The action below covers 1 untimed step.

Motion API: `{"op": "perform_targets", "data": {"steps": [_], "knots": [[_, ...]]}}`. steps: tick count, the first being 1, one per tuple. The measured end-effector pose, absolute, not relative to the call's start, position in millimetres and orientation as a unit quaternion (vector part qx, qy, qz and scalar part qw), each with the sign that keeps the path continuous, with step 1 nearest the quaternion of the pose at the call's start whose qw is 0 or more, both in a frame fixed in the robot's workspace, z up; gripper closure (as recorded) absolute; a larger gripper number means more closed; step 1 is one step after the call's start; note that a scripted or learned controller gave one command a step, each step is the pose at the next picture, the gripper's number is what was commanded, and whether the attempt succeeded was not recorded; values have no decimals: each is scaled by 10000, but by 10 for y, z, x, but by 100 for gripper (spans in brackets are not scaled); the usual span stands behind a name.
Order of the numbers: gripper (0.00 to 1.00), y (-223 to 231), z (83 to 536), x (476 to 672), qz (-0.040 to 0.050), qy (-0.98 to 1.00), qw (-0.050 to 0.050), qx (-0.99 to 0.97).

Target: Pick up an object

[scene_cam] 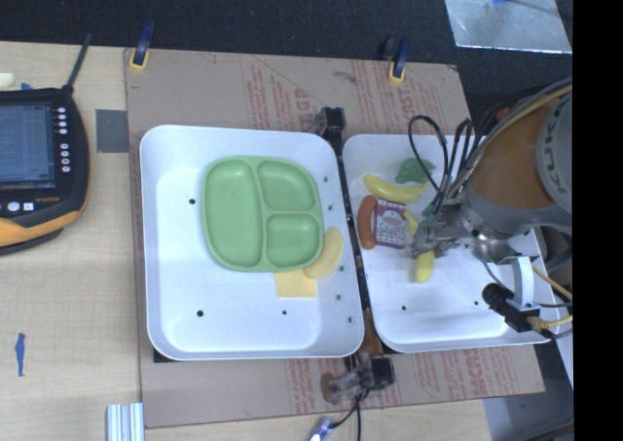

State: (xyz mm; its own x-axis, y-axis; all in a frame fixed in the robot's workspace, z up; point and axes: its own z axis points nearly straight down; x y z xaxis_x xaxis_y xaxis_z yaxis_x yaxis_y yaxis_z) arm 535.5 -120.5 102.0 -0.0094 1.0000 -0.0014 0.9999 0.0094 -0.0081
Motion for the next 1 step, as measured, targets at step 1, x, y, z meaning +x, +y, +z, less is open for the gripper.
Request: {"op": "perform_targets", "data": {"steps": [1], "knots": [[100,-703,2233,5852,6,-7086,8,-7056]]}}
